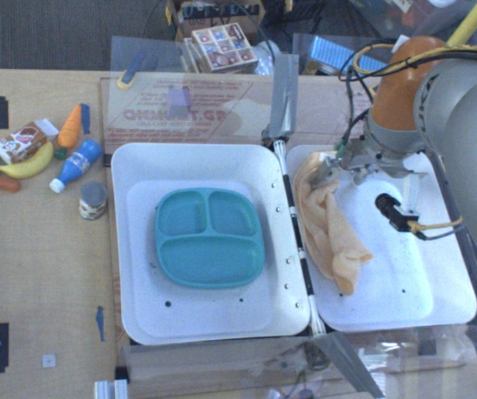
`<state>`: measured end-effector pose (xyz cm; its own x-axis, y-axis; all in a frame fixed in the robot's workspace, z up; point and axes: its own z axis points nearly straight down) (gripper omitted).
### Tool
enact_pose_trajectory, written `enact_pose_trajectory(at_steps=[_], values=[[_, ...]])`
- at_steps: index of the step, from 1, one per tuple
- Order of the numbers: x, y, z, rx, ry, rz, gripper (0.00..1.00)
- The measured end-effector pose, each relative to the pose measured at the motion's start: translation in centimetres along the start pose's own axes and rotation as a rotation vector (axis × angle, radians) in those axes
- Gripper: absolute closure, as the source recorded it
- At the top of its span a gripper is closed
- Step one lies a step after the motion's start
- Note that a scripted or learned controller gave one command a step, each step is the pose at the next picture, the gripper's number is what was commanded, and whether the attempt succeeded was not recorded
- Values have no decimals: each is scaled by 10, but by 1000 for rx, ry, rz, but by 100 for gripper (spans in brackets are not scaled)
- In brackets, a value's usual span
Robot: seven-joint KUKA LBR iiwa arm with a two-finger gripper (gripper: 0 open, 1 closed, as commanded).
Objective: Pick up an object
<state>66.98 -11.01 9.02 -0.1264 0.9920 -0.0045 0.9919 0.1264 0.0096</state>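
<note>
Bench (31, 289): wooden; banana (24, 166), bottle (76, 165), can (93, 199) at left.
Bins: teal tray (209, 238) left; tan cloth (330, 231) right.
Tool (331, 166): at cloth's top; grip state cannot be told.

Wooden bench (39, 289); grey floor (56, 15) behind; cluttered boxes (220, 44).

Even, bright overhead light; the white bins (130, 223) glare slightly, shadows are soft, and the frame's upper background is dim.

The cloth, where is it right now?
The cloth lies in the right bin, along its left side by the wall shared with the left bin. Its upper end is at the pincer.
</note>
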Motion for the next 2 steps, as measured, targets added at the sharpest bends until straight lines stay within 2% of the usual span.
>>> enact_pose_trajectory(at_steps=[1,2], values=[[-24,-137,-59,9,5,-40,0],[9,-54,-6,2,2,17,0]])
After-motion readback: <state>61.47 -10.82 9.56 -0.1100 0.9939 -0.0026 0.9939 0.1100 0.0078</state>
